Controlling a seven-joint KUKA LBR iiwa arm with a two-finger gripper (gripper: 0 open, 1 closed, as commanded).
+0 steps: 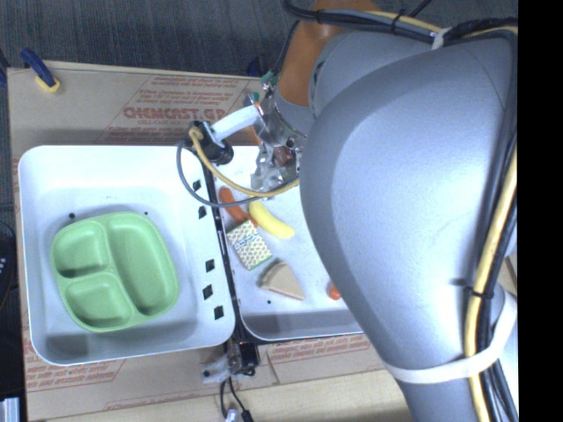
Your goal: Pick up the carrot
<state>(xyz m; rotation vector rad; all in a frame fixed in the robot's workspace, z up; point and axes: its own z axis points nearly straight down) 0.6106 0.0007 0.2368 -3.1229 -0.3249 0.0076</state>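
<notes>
Carrot [232, 206]: lay by the right bin's [290, 323] left wall, beside banana [271, 221] | Gripper [266, 181]: hovered just above carrot, presumably positioned for descent; finger state indiscernible

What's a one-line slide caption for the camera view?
Pincer hangs over the carrot beside a banana in the right bin; green divided plate sits in the left bin.

I see the divided plate [113, 271] lying in the left bin [35, 236]. In the right bin [299, 323], the carrot [232, 203] sits just behind the banana [271, 221], with the sponge [249, 245] and the sandwich wedge [281, 281] nearer me. The gripper [268, 176] hangs just above the carrot and banana.
</notes>
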